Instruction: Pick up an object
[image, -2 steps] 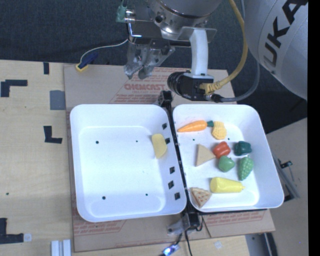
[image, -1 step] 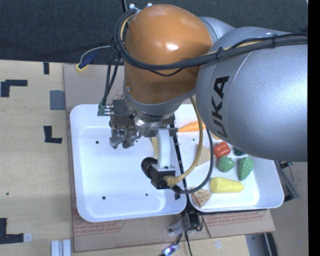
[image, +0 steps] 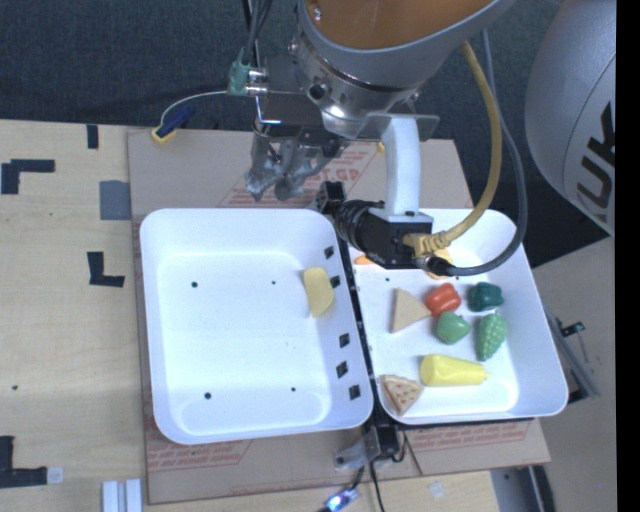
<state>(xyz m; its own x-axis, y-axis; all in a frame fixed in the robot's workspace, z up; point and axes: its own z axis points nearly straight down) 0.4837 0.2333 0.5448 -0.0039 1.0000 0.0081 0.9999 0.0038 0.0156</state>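
Gripper: beyond the left bin's far edge; jaw state cannot be determined.
Yellow piece: left bin, right edge.
Right bin: toy foods clustered toward near edge.

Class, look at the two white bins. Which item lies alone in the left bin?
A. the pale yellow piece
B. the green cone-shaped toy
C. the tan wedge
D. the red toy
A: the pale yellow piece lies by itself near the right wall of the left bin, while the red toy, green cone-shaped toy and tan wedge sit in the right bin.
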